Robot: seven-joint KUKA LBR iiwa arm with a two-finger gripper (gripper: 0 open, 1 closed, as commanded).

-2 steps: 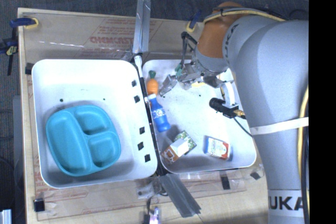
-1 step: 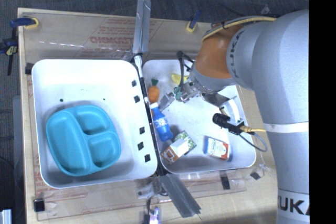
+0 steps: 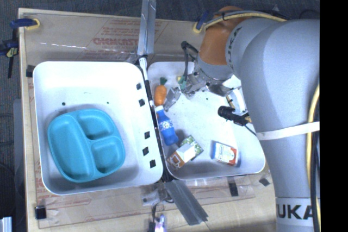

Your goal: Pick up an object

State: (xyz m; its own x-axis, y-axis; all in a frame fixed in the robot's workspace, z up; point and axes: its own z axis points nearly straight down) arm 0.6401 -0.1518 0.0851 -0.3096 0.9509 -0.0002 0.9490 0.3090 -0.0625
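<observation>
Your arm [image 3: 283,95] fills the near side. The claw [image 3: 182,89] hangs low beside the carrot [image 3: 160,94]; finger state unreadable. Nothing lifted yet; the grasp remains outstanding.

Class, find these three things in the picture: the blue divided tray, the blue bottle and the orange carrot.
blue divided tray [image 3: 69,156], camera view, bare lower-left compartment.
blue bottle [image 3: 166,129], camera view, mid-body.
orange carrot [image 3: 160,95], camera view, its middle.

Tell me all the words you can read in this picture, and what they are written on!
"UKA": white letters low on the grey robot arm, cut off by the picture's edge.
Red print on the bench board behind the bins: too blurred to read.
Labels on the blue bottle and the two small cartons: too small to read.
</observation>
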